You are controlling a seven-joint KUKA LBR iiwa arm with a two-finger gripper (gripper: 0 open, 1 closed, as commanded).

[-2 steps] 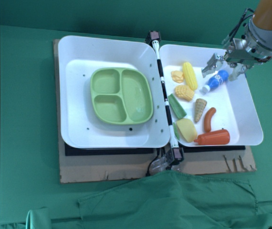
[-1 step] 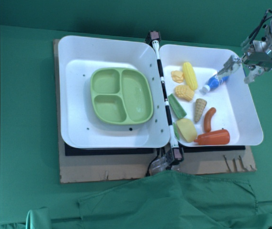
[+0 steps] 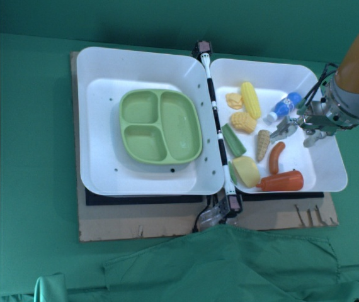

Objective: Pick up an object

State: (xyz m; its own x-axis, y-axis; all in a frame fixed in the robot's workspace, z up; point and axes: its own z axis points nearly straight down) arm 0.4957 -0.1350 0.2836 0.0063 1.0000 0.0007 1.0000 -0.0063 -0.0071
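The grey metal two-finger gripper (image 3: 296,133) hangs over the right-hand shallow white plastic bin (image 3: 330,168), its fingers spread apart and grasping nothing. The small clear plastic bottle with a blue cap (image 3: 284,107) lies just beside it, toward the bin's far wall. The orange toy sausage (image 3: 276,156) lies just below the fingertips, with the pale yellow toy corn cob (image 3: 262,145) to its left. The green three-compartment plate (image 3: 160,126) sits in the left-hand white bin (image 3: 97,74), well apart.
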